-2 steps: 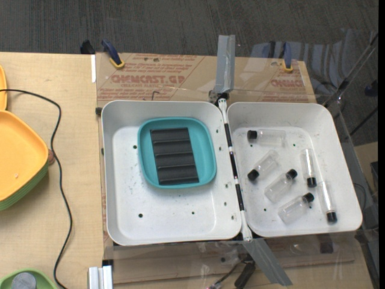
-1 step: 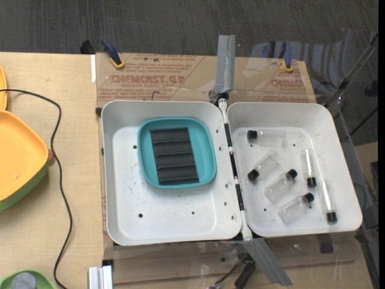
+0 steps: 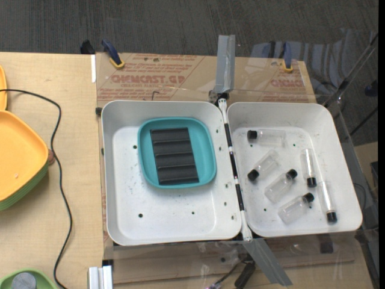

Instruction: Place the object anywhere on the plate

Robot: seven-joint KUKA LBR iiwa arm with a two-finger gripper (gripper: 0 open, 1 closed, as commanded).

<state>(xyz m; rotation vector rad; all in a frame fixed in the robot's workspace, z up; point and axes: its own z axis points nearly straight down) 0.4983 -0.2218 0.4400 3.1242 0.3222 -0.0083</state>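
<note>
The wooden bench [image 3: 60, 179] carries two shallow white plastic bins side by side, and the left bin [image 3: 120, 215] holds the teal square plate with rounded corners [image 3: 207, 155], which lies toward the bin's far edge and has a dark ribbed rectangular insert [image 3: 173, 156] in its middle. The right bin [image 3: 343, 161] holds the objects: several small clear plastic vials with black caps. Two long thin vials [image 3: 319, 185] lie along the right edge, their long axes running from far to near. A shorter vial [image 3: 264, 165] lies near the left edge of this bin, closest to the plate, slanted with its cap toward the near-left. I judge that any vial must travel leftward over the wall between the bins. The state of the gripper I cannot tell from this view.
</note>
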